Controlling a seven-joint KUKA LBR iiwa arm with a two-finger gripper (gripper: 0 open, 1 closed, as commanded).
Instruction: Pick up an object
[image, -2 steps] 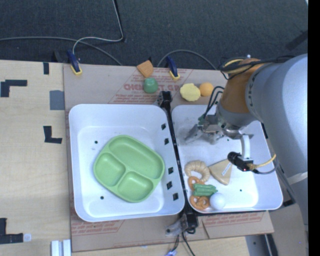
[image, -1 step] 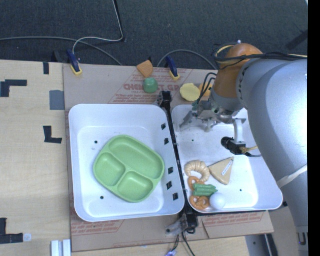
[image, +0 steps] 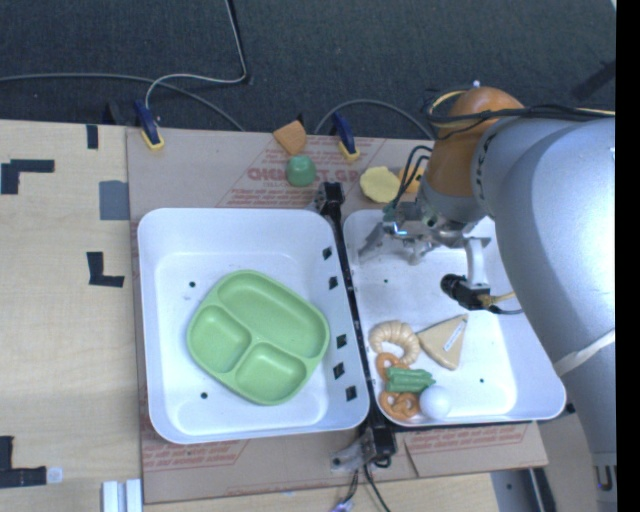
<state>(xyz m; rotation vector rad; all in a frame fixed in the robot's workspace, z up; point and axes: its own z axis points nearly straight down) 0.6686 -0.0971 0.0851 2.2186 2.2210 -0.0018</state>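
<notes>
Gripper (image: 400, 235), open or closed impossible to tell, low over right bin's (image: 425, 295) far left corner, holding nothing visible; approach step, next needing reach nearer toward pretzel (image: 394, 341) or cheese wedge (image: 446, 342).

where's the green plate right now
The green plate lies in the left bin, about in its middle, across the divider from the pretzel and the cheese wedge in the right bin.

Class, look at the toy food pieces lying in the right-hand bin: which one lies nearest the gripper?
The tan wedge, lying highest in the right bin and closest below the gripper. The pretzel, green piece and white ball lie further down.
</notes>
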